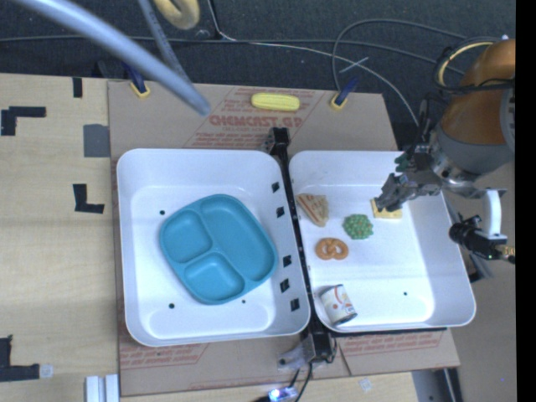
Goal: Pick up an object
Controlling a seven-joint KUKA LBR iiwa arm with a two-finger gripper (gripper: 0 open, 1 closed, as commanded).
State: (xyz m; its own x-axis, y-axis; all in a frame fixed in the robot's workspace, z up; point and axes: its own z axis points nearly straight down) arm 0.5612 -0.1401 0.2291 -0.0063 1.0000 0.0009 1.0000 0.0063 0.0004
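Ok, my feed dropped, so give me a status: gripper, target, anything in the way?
Gripper low in the right bin, over the yellow block. Grasp unconfirmed. Broccoli close beside; pretzel and sandwich farther left.

Yellow piece (388,213) half under the pincer (392,198) (fingers indistinct).

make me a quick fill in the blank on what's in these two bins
The blue tray has ___ compartments.
The gripper hovers over the ___ bin.
The pretzel lies just below the ___ broccoli.
The can lies near the right bin's ___ edge.

Missing words: three; right; green; front
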